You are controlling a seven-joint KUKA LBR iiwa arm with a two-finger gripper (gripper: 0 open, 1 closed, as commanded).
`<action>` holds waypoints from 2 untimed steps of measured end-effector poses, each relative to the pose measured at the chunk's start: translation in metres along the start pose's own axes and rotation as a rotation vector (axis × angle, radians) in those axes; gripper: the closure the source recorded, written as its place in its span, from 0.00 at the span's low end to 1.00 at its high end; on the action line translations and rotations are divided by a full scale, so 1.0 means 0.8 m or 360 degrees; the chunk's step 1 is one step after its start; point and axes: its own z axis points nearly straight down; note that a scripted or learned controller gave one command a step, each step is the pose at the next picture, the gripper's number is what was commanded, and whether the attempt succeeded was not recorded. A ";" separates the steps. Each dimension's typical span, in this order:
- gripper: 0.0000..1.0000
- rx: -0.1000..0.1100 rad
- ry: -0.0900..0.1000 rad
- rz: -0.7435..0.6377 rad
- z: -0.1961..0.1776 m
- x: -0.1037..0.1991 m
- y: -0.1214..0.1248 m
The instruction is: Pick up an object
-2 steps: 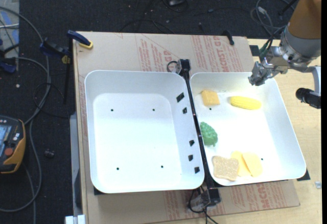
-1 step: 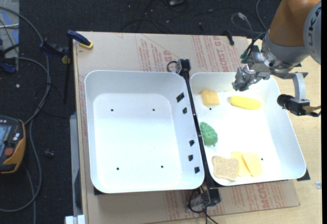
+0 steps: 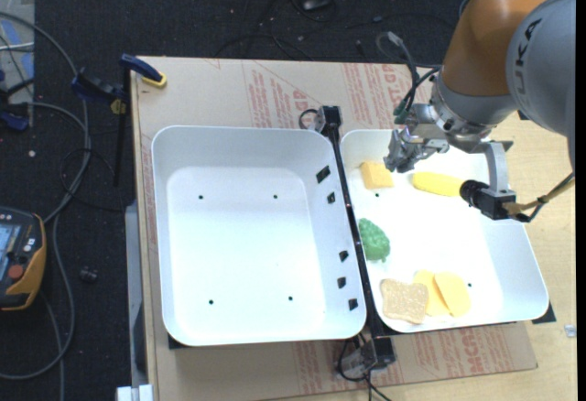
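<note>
camera view, looking down at a slant on two shallow white bins side by side on a cardboard-topped bench (image 3: 275, 92). left bin (image 3: 174, 152) with bare white floor. right bin (image 3: 513, 253) holding five food-like items: yellow cheese-like block (image 3: 375, 175) near the far left corner, yellow banana-shaped piece (image 3: 437, 184) just right of it, green leafy lump (image 3: 374, 240) by the divider, tan bread-like slice (image 3: 404, 300) and yellow wedge (image 3: 450, 293) touching at the near edge. grey arm with orange band (image 3: 490, 33) reaching in from the right. gripper (image 3: 400, 157) hanging just above the cheese-like block; open or closed, cannot tell; nothing seen held.
</note>
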 end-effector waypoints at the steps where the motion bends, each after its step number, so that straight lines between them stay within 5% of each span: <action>1: 1.00 -0.0003 0.0000 -0.0002 -0.009 0.072 -0.004; 2: 1.00 0.0000 0.0000 -0.0001 0.005 0.137 -0.017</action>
